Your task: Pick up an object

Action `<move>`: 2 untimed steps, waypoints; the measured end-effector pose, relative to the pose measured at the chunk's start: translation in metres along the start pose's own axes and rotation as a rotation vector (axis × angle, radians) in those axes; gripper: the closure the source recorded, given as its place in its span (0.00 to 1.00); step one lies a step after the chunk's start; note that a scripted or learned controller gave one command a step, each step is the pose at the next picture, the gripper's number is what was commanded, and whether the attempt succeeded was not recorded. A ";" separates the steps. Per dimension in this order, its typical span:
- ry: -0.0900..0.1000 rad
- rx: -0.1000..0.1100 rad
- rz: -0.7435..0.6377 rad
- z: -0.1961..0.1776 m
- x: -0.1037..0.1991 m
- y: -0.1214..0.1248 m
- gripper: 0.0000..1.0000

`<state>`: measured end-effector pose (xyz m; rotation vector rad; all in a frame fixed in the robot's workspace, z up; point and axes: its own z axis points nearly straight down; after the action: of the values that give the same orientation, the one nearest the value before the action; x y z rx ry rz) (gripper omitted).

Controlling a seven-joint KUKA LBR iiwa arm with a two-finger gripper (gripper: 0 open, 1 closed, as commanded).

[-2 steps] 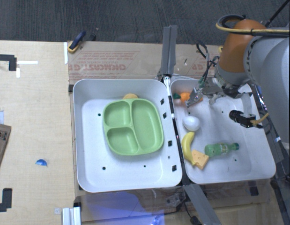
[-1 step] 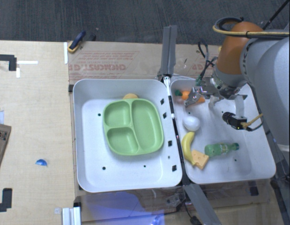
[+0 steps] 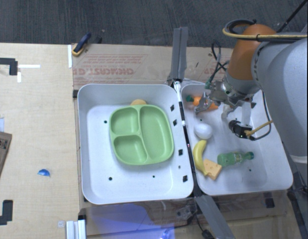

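Note:
My gripper (image 3: pixel 222 105) hangs low over the back of the right bin (image 3: pixel 273 180), under the orange-banded wrist (image 3: pixel 247 54). Just to its left, in the bin's back left corner, lies a small orange and green object (image 3: pixel 196 100). In front of the gripper rests a white egg-shaped object (image 3: pixel 203 130). Nearer the front lie a banana (image 3: pixel 198 154), a yellow cheese wedge (image 3: pixel 212 168) and a green bottle (image 3: pixel 234 158) on its side. None of these objects is visibly held.
The left bin (image 3: pixel 91 148) holds a green divided plate (image 3: pixel 142 134) with a small yellow object (image 3: pixel 138 102) behind it. A raised divider (image 3: pixel 183 133) separates the bins. The bulky grey arm (image 3: pixel 288 93) covers the right bin's right side.

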<state>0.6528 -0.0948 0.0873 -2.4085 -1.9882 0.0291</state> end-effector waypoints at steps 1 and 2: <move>0.001 -0.024 -0.081 -0.009 -0.023 -0.093 0.00; 0.000 -0.024 -0.194 -0.014 -0.075 -0.130 0.00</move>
<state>0.5117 -0.1440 0.1052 -2.2159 -2.2241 0.0021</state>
